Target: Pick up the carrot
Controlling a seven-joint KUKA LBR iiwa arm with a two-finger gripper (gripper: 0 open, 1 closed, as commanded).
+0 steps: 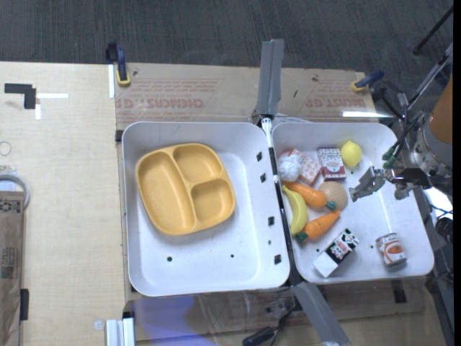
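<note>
Looking down at the bench (57, 193), I see two shallow white bins side by side: the left bin (209, 265) holds a yellow divided plate (186, 187), and the right bin (410, 258) is crowded with toy groceries. The arm (441, 132) reaches in from the right, and its gripper (362, 186) hovers over the right bin near the middle, just right of the food pile; its two fingers look spread apart with nothing between them. Among the smaller things, a banana (296, 209) lies along the bin's left wall, a lemon (351, 153) sits near the back, a little milk carton (336, 251) and a small can (392, 249) rest toward the front. Two carrots are there: one carrot (310, 194) lies slantwise in the pile, touching the banana and a pale round potato (333, 194), while the lower carrot (320, 225) lies just in front of it, its thick end by the banana's tip. Either looks like light, hard, smooth plastic, tapered, so I'd guess it could squirt out of a pinch near the narrow tip. The thick middle of the body, taken across its width, seems the safest hold, and the lower one has more open floor around it on its right side.
</note>
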